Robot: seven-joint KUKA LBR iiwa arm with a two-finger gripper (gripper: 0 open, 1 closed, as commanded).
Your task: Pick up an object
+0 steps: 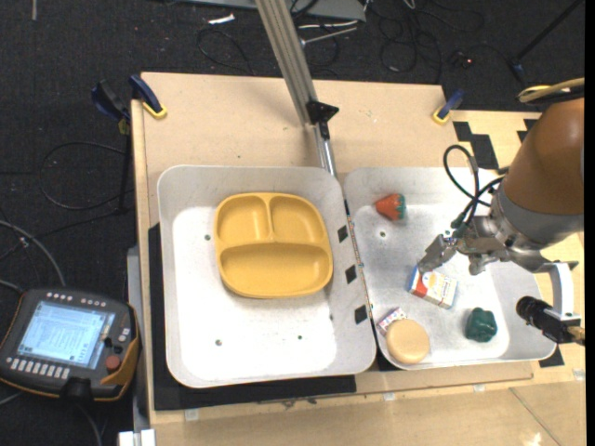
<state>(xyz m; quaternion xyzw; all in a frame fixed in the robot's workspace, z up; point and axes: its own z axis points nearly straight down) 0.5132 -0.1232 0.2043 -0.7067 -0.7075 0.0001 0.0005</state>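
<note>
In the right bin (409,186) lie a red strawberry toy (391,206), a small white, red and blue carton (434,288), a dark green toy (481,324) and a round tan bun (407,341). My gripper (456,256) hangs over the middle of this bin, just above and to the right of the carton. Its fingers stand apart, open, with nothing between them. The left fingertip (434,253) is close over the carton's upper edge. The grey arm with its orange band (550,151) comes in from the right.
The left bin (186,333) holds a yellow divided plate (273,244). A small pink and white card (388,318) lies beside the bun. A metal pole (290,49) slants up from between the bins. A teach pendant (65,342) lies off the bench at the lower left.
</note>
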